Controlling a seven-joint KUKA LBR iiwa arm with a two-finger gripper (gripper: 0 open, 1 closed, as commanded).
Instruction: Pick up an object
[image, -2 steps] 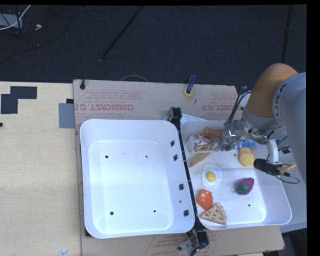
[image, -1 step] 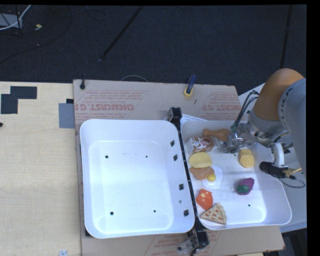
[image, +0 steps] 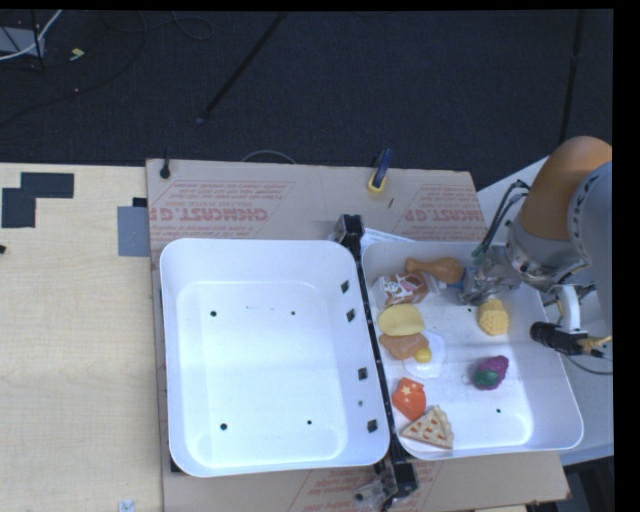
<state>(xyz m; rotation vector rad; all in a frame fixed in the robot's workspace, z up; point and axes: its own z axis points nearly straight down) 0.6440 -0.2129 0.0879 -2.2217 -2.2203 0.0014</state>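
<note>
Camera view finding: the gripper (image: 480, 292) hangs low in the right bin (image: 555, 400), at its twelve o'clock end. Whether it is open, or has hold of anything, cannot be told. Likely target, by nearness: the yellow corn (image: 492, 318), just beside it at five o'clock, or the drumstick (image: 435, 269) at ten o'clock. Purple fruit (image: 489, 372) lies farther, toward six. The left bin (image: 180, 300) lies alongside.

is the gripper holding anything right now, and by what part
It cannot be told. The gripper is low in the right bin, between the drumstick and the corn, but no object shows clearly in its grasp.
</note>
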